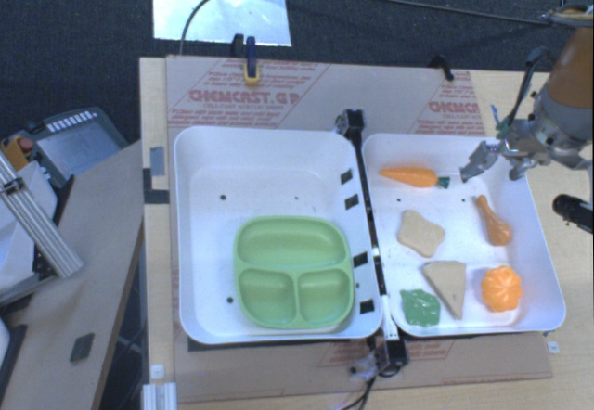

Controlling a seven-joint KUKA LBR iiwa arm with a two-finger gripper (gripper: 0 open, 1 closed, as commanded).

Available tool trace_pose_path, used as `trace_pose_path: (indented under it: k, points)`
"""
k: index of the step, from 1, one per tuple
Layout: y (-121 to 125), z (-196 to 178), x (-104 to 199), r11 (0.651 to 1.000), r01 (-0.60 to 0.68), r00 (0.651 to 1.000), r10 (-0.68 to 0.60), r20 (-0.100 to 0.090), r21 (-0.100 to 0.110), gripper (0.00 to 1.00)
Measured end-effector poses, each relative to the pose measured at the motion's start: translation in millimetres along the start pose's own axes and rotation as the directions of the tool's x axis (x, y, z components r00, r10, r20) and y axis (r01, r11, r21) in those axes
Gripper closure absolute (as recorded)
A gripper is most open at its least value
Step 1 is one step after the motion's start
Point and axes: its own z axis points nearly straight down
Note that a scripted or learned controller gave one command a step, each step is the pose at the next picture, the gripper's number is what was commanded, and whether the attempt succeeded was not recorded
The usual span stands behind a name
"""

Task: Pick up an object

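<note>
The right bin (543, 241) holds six toy foods: carrot (409, 177), drumstick (493, 221), cracker (420, 233), wedge (448, 285), pumpkin (501, 288), greens (420, 307). The gripper (492, 162) hangs spread wide, empty. One green divided plate (293, 271) lies left.

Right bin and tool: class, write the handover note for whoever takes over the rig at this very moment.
Tool: open, above the right bin's far end, holding nothing.
Right bin holds a carrot, drumstick, cracker-shaped piece, wedge, green piece and orange pumpkin.
Left bin holds a green divided plate.
Done: tool brought over the right bin.
Left: pick one object, probably the carrot or drumstick nearest the tool, close on it and lift.
</note>
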Motion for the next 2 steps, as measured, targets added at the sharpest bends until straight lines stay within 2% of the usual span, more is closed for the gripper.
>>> trace_pose_path:
  k: [1, 2]
  points:
    - [2.9, -8.3, 0.6, 1.0, 0.003, 1.0, -0.003, 0.002, -0.013, 0.0]
    - [3.2, 54.1, 3.9, 1.0, 0.002, 1.0, -0.002, 0.002, -0.009, 0.0]
